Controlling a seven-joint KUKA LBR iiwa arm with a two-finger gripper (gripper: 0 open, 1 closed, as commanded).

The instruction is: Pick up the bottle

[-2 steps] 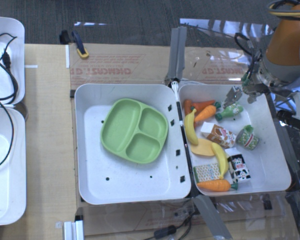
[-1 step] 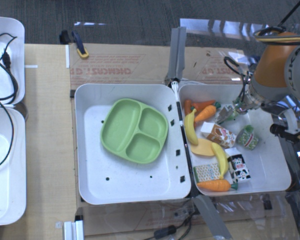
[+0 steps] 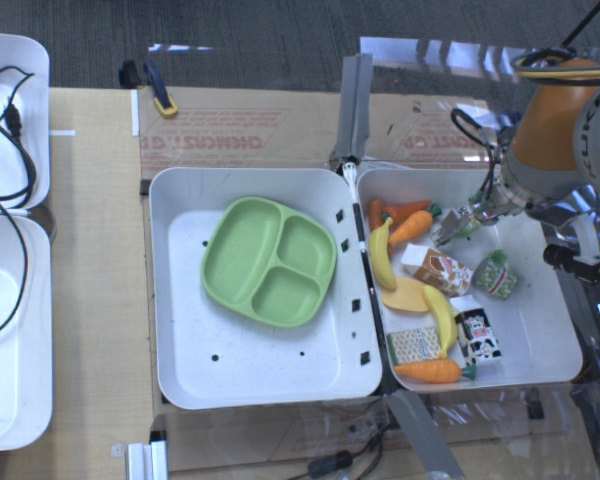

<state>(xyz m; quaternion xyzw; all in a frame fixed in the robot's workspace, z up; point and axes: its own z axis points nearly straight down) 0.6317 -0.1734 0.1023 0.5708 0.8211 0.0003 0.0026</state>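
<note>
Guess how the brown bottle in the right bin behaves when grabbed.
The brown bottle lies on its side, so it may roll if nudged. It looks like smooth toy plastic: probably light, stiff and a bit slippery. A yellow banana and a green item lie close, so they may get shoved.

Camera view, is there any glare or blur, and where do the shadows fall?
Camera view: glare streaks the shiny metal strip behind the right white bin; the green divided plastic plate looks sharp, with a soft shadow along its near edge; the small toy foods are less distinct.

The bench (image 3: 100, 268) bears two white bins (image 3: 180, 368) side by side.
</note>
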